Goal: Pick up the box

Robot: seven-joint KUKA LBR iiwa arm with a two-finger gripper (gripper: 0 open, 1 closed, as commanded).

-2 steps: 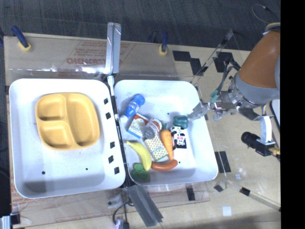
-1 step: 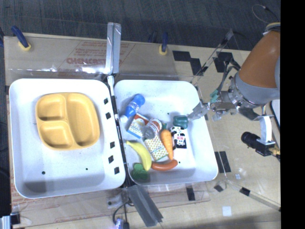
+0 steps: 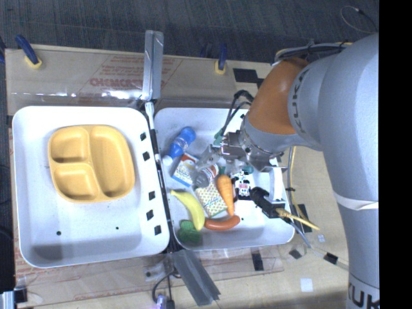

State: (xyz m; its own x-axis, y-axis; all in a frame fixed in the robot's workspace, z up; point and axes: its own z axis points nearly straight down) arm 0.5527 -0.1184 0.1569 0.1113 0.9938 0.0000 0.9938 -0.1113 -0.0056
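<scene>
Two shallow white bins are set side by side on a bench lined with cardboard, viewed from above at a slant. The left bin (image 3: 32, 237) holds a yellow divided plate (image 3: 91, 161) toward its far side. The right bin (image 3: 270, 234) is crowded: a blue bottle (image 3: 181, 140) lies at its far left, a banana (image 3: 192, 208) and a green item (image 3: 188, 232) lie along its near left, a carrot (image 3: 225, 192) and a sausage (image 3: 222, 223) lie near the middle. The box (image 3: 211, 200), small and check-patterned, lies flat between the banana and the carrot, just beside both. The gripper (image 3: 226, 152) is lowered over the far middle of this bin, the grey arm reaching in from the right. How the jaws stand cannot be told, since they are lost among the clutter. Nothing is seen to be held. The box appears not yet lifted, so the grasp and the raise are judged to remain.
</scene>
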